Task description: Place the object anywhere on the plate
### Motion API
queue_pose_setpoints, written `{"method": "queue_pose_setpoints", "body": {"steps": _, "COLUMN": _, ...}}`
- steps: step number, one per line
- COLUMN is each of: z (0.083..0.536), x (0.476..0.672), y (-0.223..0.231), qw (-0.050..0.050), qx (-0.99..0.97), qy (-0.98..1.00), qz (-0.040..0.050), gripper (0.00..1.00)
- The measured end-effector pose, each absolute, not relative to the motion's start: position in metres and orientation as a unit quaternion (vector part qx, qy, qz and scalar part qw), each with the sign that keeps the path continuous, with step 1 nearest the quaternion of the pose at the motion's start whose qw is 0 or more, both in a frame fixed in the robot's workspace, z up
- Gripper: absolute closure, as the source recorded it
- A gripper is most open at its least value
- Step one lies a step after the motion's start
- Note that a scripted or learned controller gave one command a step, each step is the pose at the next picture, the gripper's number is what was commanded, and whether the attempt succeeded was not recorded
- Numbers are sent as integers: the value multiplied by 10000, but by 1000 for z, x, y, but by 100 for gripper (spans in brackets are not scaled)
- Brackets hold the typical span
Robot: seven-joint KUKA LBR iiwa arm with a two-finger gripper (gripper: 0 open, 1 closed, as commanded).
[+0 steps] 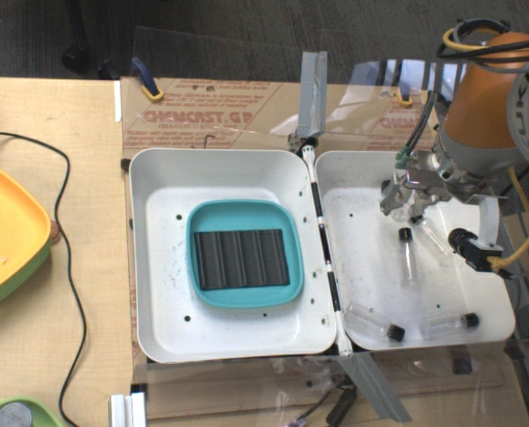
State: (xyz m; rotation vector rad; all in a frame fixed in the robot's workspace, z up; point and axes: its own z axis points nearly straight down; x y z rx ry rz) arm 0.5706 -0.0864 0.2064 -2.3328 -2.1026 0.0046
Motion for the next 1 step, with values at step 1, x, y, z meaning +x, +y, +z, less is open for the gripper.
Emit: {"method": "queue_pose_setpoints", "body": {"steps": 1, "z": 206, "x": 571, "y": -86, "qw": 5, "qx": -7428, "qy": -6695, "qz": 14, "gripper": 0}}
